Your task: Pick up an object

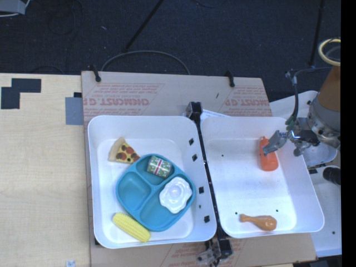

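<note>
Orange in colour, a carrot-like toy (268, 156) is seen in the right white bin (303, 227), near that bin's far right part, standing roughly upright in the picture with its long axis running from far to near. The gripper (283, 140) is placed just to the toy's right and slightly above it, one grey finger (273, 144) slanting down to touch or overlap the toy's upper end. Whether the toy sits between the fingers cannot be told, and the width of the gripper's opening cannot be read either. A tan chicken drumstick (258, 221) is seen lying near the same bin's front edge, well apart from the gripper, its long axis running left to right. The orange toy is judged the nearer target.
</note>
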You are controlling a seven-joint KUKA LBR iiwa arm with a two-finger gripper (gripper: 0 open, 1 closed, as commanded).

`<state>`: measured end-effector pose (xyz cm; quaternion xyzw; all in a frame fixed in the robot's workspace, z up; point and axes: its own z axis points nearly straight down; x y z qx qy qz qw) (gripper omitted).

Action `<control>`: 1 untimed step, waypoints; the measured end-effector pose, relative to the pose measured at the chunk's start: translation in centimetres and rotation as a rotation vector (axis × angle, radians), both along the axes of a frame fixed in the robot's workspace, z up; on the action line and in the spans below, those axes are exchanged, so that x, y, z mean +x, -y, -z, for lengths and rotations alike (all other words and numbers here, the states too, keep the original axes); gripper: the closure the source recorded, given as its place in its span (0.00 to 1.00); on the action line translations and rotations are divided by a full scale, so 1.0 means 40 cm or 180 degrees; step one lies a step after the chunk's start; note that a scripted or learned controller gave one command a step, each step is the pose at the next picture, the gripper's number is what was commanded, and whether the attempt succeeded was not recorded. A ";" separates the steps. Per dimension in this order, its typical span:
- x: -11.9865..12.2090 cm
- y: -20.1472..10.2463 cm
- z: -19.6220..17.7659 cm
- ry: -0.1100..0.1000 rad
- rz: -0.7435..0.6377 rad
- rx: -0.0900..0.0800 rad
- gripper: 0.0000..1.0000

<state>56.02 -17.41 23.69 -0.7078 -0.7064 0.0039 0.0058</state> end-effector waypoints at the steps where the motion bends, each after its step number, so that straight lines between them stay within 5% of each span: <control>1: 0.006 0.000 -0.017 0.0040 -0.0007 -0.0009 0.00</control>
